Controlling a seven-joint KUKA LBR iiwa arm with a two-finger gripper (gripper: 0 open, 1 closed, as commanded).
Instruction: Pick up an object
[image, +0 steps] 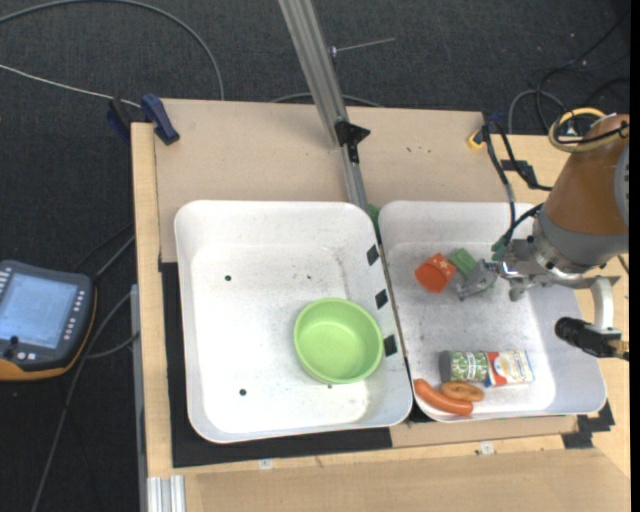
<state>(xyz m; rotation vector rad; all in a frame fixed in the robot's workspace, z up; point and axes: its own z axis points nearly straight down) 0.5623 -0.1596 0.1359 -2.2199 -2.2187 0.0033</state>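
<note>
Gripper (478, 283) low in right bin (560, 400), just beside orange cup (434, 273) and green block (464, 262); jaws' state cannot tell. Carton (487, 368) and sausage (443, 398) near front wall. Green bowl (338, 340) in left bin (240, 300).

Dark grey carpet floor (80, 200) on all sides, textured. Thin cables (205, 45) looped across it at upper left, more at upper right. Light brown bench top (260, 150) set square to the view, bare along its far half. Blue clamp (160, 118) at far left corner, black clamp beside it. Yellow-and-black clamp (478, 135) near far right corner. Slanted aluminium rail (320, 75) from top edge down to bench centre. Handheld control pendant (42, 318) with lit screen on floor at left. Even, diffuse lighting, soft shadows.
</note>
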